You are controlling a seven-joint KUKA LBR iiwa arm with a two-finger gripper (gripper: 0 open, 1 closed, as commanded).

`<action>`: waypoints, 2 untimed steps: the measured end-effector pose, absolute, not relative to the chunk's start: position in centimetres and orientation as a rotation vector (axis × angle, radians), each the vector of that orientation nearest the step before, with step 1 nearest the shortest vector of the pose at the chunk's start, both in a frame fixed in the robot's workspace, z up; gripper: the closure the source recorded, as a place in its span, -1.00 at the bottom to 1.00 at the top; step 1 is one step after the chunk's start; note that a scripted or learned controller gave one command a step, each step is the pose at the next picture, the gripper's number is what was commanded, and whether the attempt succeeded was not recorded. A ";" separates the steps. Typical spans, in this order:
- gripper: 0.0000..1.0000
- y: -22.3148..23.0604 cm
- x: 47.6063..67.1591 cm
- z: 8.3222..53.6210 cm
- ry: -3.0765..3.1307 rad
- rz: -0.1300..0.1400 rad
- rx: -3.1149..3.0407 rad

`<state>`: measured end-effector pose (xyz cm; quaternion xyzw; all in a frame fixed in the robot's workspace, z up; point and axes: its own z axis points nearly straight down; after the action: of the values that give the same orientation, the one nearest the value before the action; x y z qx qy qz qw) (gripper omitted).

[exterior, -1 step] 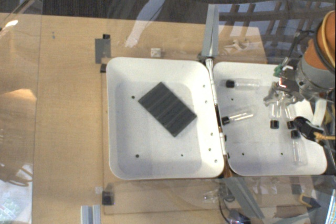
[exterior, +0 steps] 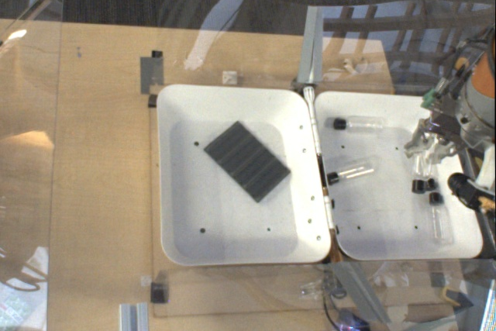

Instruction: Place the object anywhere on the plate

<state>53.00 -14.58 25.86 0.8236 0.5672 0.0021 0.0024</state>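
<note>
A dark grey ribbed square plate [exterior: 247, 160] lies turned diagonally in the left bin [exterior: 178, 244]. The right bin [exterior: 372, 244] holds several clear tubes with black caps: one [exterior: 360, 122] near the back, one [exterior: 353, 172] by the left wall, and one [exterior: 439, 223] at the front right. A further capped tube [exterior: 421, 174] lies just below my gripper [exterior: 425, 149], which hangs low over the bin's right side. I see nothing clearly held in it.
A metal divider post [exterior: 310, 43] rises behind the seam between the bins. Small black brackets [exterior: 153, 74] sit on the wooden bench at the left bin's corners. Cables and the arm's wrist [exterior: 474, 101] crowd the right edge.
</note>
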 end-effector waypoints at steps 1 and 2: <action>1.00 -12.2 49.2 25.1 1.833 0.004 2.549; 1.00 -10.1 53.6 14.2 2.066 0.002 2.366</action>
<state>53.64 -10.06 14.24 0.7533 0.6577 0.0007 0.0004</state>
